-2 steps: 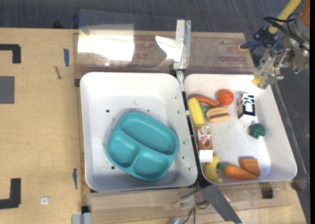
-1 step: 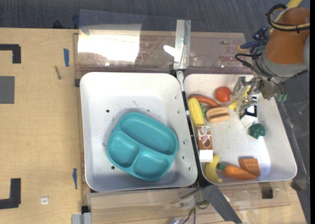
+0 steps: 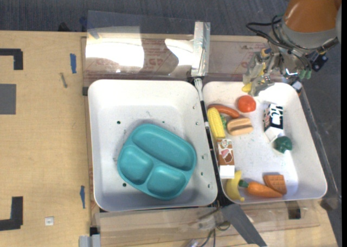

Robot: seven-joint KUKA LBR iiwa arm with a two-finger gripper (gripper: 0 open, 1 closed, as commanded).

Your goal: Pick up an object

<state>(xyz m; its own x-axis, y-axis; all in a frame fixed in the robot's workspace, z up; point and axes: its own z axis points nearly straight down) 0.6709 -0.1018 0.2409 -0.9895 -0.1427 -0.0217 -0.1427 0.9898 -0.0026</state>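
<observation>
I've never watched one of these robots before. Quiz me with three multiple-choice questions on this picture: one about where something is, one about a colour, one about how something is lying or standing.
1. Where is the divided plate?
A. left bin
B. right bin
C. on the bench outside the bins

2. What colour is that plate?
A. red
B. teal
C. yellow

3. Where is the gripper?
A. over the plate
B. at the right bin's far edge
C. down on the carrot

Answers:
1 A, it lies alone in the left bin.
2 B, it is teal all over.
3 B, it hangs at the far rim, above the tomato.
</observation>
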